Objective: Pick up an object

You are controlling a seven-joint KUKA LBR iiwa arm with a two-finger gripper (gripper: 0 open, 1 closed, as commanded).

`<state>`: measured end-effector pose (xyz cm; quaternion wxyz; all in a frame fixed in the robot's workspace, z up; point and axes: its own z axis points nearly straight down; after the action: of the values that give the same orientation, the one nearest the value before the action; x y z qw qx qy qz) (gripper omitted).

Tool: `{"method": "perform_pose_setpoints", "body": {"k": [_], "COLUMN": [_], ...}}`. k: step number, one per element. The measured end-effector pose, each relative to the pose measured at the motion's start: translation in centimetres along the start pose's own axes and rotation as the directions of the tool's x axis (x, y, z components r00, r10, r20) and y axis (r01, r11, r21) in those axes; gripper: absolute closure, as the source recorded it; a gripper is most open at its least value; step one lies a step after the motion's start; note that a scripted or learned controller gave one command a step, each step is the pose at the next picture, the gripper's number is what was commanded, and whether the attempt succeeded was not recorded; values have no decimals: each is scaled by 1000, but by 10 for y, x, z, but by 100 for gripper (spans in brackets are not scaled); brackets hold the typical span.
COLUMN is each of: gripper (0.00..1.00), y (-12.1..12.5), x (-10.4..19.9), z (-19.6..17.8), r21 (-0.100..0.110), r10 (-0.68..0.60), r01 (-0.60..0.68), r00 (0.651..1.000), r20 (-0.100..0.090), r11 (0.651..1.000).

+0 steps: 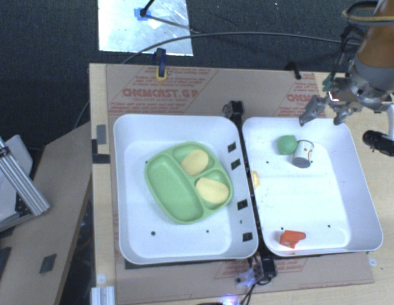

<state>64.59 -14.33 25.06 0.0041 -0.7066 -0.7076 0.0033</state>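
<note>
Left bin (130, 189): green divided tray (178, 186) with two yellow pieces. Right bin (359, 189): green ball (286, 145) touching small can (302, 154), orange piece (291, 237) near front edge. Gripper (325, 114) over far rim, spread, grasping nothing.

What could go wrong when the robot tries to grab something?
The green ball touches the small can, so the open gripper might bump one while grabbing the other, and the ball could roll away. The orange toy lies near the bin's front wall, leaving little room.
</note>
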Motion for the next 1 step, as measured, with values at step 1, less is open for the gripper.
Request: {"method": "perform_pose_setpoints", "body": {"k": [1], "gripper": [0], "y": [2], "x": [0], "z": [-8], "r21": [-12], "r10": [-2], "r01": [2], "r00": [1000], "r20": [2], "r11": [1000]}}
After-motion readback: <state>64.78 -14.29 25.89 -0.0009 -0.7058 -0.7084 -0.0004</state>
